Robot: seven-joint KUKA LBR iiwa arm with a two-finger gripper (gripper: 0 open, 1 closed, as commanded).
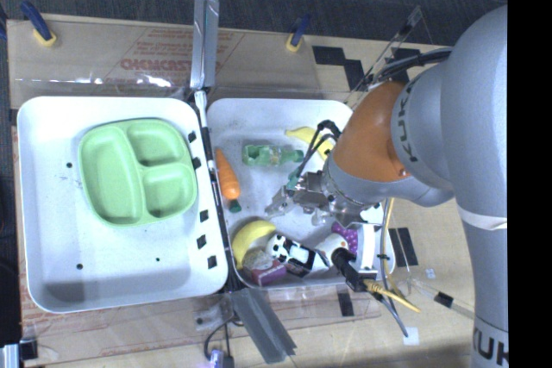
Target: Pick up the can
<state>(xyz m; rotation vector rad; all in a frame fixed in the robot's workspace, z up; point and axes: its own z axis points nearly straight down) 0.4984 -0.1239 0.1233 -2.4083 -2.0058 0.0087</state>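
- Camera view puts the gripper low over the middle of the right bin. Whether it's open or closed can't be told from this angle, and nothing is seen gripped in it.
- The can isn't picked out for sure. The best guess is the purplish rounded piece lying against the near wall of the right bin, mostly buried in clutter.
- If that guess is right, it's judged stiff and fairly light, with smooth, slippery sides that could dent if squeezed hard. Being on its side, it would likely roll when nudged.
- A hold across the middle of the body, square to its long axis, is probably best. The ends look boxed in.
- A yellow round thing is touching or just beside it on the far side, and a black-and-white item is crowded against it on the right.
- Another purple patch is half hidden under the wrist and could be the can instead, so that's flagged.
- A carrot, a green bottle and a banana are spread further back, well clear of the near wall.
- A green divided plate is sat in the left bin, out of the way.
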